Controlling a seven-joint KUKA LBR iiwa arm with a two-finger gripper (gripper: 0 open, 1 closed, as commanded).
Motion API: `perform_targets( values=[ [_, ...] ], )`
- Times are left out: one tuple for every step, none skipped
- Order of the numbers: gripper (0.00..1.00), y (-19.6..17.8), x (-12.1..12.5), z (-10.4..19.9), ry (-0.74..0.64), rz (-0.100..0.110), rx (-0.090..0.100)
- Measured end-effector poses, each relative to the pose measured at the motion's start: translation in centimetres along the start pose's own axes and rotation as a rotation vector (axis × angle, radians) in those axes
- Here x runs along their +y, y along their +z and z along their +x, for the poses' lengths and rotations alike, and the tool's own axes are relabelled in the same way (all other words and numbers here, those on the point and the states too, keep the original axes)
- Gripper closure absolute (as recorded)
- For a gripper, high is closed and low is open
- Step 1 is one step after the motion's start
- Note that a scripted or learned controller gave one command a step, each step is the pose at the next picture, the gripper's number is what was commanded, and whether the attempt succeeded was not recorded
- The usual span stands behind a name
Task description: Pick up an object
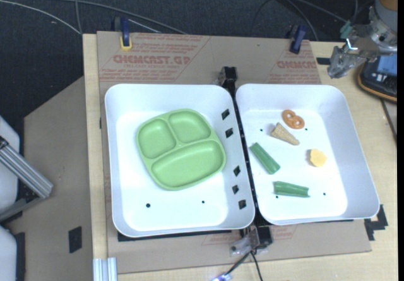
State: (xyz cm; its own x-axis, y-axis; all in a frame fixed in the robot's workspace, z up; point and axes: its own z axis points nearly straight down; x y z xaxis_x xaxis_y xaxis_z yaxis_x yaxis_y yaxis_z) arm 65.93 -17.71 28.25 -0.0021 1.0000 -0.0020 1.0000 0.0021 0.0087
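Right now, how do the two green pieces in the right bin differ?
The upper green piece lies diagonally beside the bin's left wall; the lower green piece lies nearly level, closer to the front rim. The upper looks lighter green, the lower darker. Both are short sticks lying flat in the right bin, apart from each other.

The scene is viewed from a single camera fixed above the bench (pixel 189 46). Both white bins (pixel 120 147) are framed whole, at a slant, from moderate distance.

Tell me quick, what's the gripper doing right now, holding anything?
Gripper: up at the far right, outside the right bin, nothing seen between its fingers; open or closed cannot be told.
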Motion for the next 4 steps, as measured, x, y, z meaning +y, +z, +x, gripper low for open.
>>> perform_targets(
  values=[
    [1.00,0.3,0.4,5.6,-0.004,0.009,0.004],
    [1.00,2.2,0.1,11.4,-0.004,0.012,0.004],
    [1.00,3.7,-1.4,15.8,-0.002,0.013,0.004],
    [1.00,4.5,-1.3,21.8,-0.004,0.012,0.005]
  ],
)
